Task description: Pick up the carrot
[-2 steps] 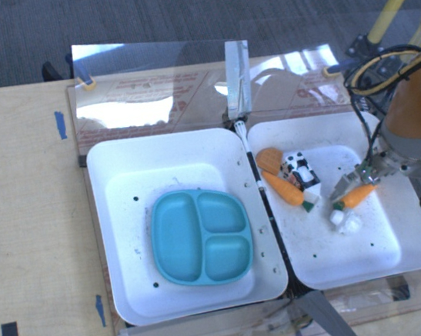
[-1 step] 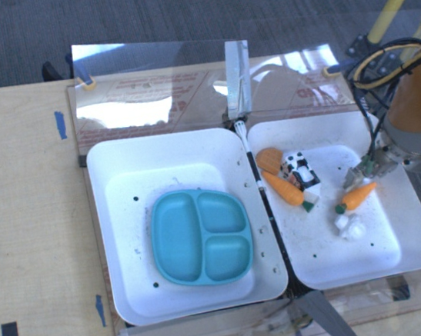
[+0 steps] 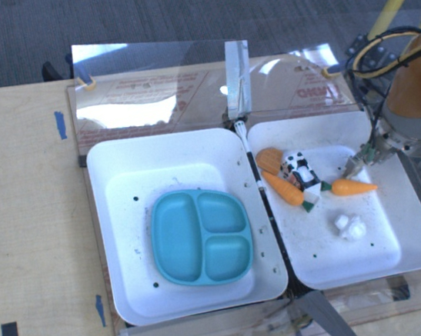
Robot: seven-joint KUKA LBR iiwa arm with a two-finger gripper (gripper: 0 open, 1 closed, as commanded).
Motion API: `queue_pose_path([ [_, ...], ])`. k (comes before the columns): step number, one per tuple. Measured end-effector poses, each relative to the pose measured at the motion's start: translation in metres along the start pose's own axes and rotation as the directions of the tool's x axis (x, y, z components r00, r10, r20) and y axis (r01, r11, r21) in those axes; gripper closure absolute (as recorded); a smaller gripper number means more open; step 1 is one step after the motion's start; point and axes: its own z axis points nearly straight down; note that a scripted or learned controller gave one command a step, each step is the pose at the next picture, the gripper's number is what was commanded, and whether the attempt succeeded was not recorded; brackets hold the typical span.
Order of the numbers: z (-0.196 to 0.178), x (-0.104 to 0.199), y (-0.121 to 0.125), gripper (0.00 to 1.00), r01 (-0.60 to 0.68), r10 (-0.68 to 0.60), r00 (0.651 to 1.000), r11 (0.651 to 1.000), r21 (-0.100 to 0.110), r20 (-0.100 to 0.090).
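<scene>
Two orange carrots lie in the right bin point(image 3: 408, 248). One carrot point(image 3: 355, 187) rests near the bin's right side, its green end pointing left. The other carrot point(image 3: 283, 189) lies slanted by the divider, its green tip next to a black-and-white toy animal point(image 3: 298, 169). My gripper point(image 3: 364, 157) hangs at the right bin's upper right, just above the right-hand carrot's thick end and close to it. Nothing shows held in it.
A tan, bread-like piece point(image 3: 269, 159) sits at the right bin's upper left. A small white lump point(image 3: 350, 226) lies below the carrots. The left bin point(image 3: 111, 177) holds a teal divided plate point(image 3: 201, 236). Clear plastic sheeting stands behind both bins.
</scene>
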Motion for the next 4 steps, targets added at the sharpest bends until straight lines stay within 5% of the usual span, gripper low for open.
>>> queue_pose_path([
  [1, 0.000, 0.003, 0.002, 0.00, 0.003, -0.003, 1.000, 1.000, 0.000, -0.005],
  [2, 0.000, 0.012, -0.018, 0.00, 0.208, -0.208, 0.978, 0.978, 0.002, -0.003],
  [3, -0.013, 0.011, -0.016, 1.00, 0.207, -0.207, 0.978, 0.978, -0.005, 0.006],
  [4, -0.120, 0.008, 0.022, 1.00, -0.291, 0.291, 0.957, 0.957, -0.004, 0.003],
])
